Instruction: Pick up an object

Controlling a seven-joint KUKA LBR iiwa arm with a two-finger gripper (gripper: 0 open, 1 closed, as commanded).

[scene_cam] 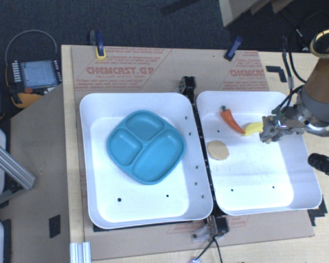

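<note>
Brown bench board (153, 73) with red "CHEMCAST" print behind white bins (93, 147).

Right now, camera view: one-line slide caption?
Gripper beside a yellow toy and carrot in the right bin; blue divided plate in the left.

Grey arm (321, 100) with orange-tan band above wrist, silver ring below it, black cables alongside, small dark metal hand (271, 129) with grey fittings.

Right bin's (296, 199) front half lies open; carrot (232, 120), banana (253, 128), cookie (218, 150) crowd its back.
</note>
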